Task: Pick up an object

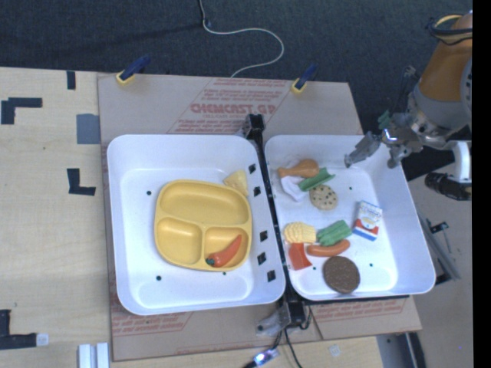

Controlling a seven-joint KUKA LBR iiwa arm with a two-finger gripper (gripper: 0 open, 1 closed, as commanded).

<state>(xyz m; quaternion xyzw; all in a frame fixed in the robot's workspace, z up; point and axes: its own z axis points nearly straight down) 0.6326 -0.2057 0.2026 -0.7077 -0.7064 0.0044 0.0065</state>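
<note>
Two shallow white plastic bins (126,205), yellow compartment tray (201,222) holding a red-orange toy pepper (225,252), tan chocolate-chip cookie (324,198), dark brown round patty (341,274), green bean pieces (334,231), white carton with red and blue markings (368,220), grey arm with orange band (449,67).

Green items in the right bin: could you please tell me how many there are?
2: one green piece beside the chicken drumstick, another above the hot dog. Others could be hidden underneath.

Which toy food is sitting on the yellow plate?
The red chili pepper. It lies in the yellow divided plate in the left bin, in a compartment on the plate's near side. Most other toy foods lie in the right bin.
</note>
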